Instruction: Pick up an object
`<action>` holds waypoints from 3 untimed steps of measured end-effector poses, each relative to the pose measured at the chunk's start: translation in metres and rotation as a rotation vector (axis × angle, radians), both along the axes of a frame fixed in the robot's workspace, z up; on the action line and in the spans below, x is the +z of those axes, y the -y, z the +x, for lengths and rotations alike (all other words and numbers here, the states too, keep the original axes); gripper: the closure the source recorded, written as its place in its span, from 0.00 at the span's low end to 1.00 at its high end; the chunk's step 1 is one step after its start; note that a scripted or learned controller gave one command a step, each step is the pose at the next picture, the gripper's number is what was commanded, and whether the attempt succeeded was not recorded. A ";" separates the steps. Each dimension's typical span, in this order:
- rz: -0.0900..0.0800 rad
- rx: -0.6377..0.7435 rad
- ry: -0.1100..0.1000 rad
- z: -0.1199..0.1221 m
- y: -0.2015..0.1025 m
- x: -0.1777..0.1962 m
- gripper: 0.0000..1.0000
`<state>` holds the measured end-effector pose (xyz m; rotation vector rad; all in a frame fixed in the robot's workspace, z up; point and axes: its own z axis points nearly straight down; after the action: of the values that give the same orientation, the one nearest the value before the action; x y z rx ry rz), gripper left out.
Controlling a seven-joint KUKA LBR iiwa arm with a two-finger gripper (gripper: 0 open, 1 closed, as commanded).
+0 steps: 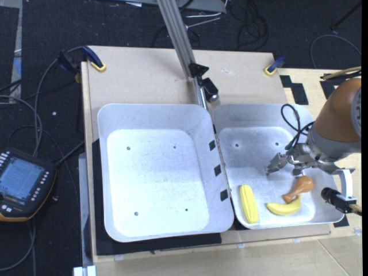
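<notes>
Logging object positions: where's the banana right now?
The banana lies in the right bin, near its front edge, between the corn cob to its left and the brown drumstick-shaped toy just behind it.

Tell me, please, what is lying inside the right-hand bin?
Inside the right bin lie a yellow corn cob, a banana and an orange-brown drumstick-shaped toy. The gripper hangs over the bin; the arm covers its far right part.

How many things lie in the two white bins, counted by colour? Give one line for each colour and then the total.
Yellow: 2, the corn cob and the banana, both in the right bin.
Orange-brown: 1, a drumstick-shaped piece just above the banana.
Total: 3 things, all in the right bin.
</notes>
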<state>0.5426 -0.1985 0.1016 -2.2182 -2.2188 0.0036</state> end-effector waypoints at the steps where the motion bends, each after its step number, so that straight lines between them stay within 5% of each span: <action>1: -0.001 0.000 0.004 0.001 0.001 0.013 1.00; 3: -0.003 0.001 0.010 0.015 0.002 0.131 1.00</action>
<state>0.5572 -0.2001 0.2326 -2.2238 -2.2262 -0.0047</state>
